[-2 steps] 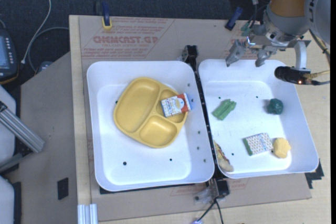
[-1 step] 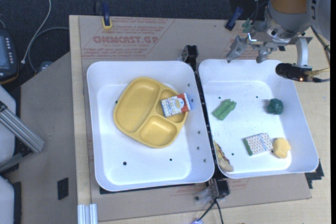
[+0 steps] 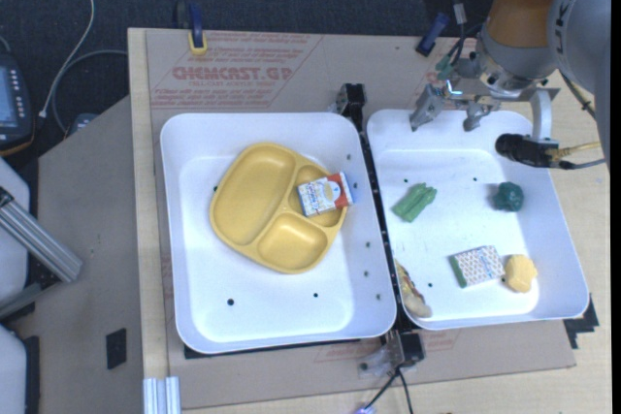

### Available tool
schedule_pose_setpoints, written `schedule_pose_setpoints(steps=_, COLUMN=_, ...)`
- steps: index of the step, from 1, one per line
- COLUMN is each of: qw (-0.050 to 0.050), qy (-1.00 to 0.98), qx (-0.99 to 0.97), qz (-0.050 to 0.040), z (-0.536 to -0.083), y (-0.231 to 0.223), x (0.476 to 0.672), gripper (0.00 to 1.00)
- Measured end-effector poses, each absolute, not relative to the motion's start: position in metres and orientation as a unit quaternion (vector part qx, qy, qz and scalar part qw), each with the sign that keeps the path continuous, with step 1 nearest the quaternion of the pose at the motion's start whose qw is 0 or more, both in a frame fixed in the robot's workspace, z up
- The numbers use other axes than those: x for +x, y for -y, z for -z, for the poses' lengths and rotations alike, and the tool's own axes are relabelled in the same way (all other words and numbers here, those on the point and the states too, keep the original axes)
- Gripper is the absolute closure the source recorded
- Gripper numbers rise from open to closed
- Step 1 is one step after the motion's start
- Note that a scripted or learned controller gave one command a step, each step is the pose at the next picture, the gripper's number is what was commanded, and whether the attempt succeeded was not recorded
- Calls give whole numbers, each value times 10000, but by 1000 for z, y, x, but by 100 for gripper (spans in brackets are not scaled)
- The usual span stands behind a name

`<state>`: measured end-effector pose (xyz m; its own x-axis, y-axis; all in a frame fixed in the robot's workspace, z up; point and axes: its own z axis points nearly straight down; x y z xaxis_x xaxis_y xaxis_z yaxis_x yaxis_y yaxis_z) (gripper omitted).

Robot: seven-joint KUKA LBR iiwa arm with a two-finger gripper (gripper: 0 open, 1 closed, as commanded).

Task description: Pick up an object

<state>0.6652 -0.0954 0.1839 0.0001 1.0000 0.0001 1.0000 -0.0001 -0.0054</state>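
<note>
Right bin, several candidates. Nearest the claw: green block, centre-left of that bin, lying flat and tilted, apart from everything else. Looks ridged, light and stiff, probably plastic; best taken across the narrow width, judging by shape. Dark green ball-like lump at the right side of the bin, rounded, likely to roll or slip out of a pinch. Lower right: small patterned box touching or just beside a yellow lump; crowded, harder to isolate. Tan scrap jammed against the bin's lower left wall, awkward to reach.

Left bin: yellow divided tray, wide and shallow, poor for a two-finger pinch. Small carton resting on the tray's right edge, light, boxy, flat sides good for gripping.

Claw at upper right of the frame, over the top rim of the right bin, above and right of the green block. Two fingers hanging well apart, fairly wide. Nothing between them, touching nothing visible. Pick not yet made; likely needs a move down-frame and a descent.
</note>
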Motion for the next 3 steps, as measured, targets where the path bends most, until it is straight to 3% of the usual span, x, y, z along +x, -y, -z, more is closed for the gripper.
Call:
schedule_pose_setpoints(steps=2, qw=19, qy=7072, qx=-7071, qz=-15, z=-84, y=97, x=656, gripper=0)
schedule_pose_setpoints(steps=3, qw=-6, qy=7071, qx=-7071, qz=2, z=-98, y=97, x=657, gripper=100)
